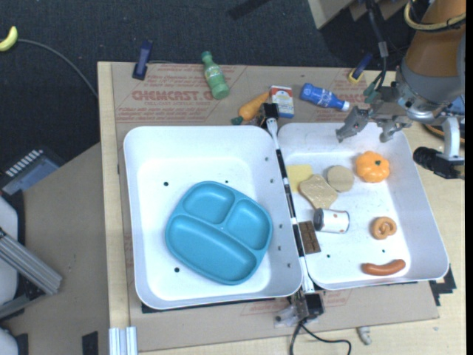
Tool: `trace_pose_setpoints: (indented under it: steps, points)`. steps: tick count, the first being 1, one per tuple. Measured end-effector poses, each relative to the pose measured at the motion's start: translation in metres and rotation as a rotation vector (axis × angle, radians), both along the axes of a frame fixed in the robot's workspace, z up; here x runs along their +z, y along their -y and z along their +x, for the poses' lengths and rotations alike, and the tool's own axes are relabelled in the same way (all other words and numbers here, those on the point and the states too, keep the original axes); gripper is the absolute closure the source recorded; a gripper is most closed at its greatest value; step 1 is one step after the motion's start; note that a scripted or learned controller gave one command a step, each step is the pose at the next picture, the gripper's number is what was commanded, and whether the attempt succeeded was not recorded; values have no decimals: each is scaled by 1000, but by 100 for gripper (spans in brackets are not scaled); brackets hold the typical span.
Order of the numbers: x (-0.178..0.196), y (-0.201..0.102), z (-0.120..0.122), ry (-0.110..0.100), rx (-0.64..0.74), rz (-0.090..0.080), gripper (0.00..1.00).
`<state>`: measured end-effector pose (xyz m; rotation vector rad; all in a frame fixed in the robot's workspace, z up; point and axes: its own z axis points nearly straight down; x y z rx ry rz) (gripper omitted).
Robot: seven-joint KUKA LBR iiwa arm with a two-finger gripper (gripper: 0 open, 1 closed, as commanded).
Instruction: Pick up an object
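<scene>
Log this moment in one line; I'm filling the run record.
gripper: open, empty | over right bin far edge | nearest: orange pumpkin | blue tray: left bin

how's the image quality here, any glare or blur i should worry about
Camera view: soft, even light with faint shadows; the white bins are bright and nearly washed out, while the blue tray and pumpkin stay clear. The pincer looks slightly soft, and the small items are low in detail.

Probably lab; robot arm [432, 43], bins [140, 198]
</scene>
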<state>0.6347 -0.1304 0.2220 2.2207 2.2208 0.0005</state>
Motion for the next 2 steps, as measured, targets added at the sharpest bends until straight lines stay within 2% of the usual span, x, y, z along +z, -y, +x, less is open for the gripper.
trace_pose_setpoints:
  steps: [1, 2]
  points:
    - [-135, 20, -28, 2, -1, -1, 0]
    - [-125, 19, -27, 6, -1, 0, 100]
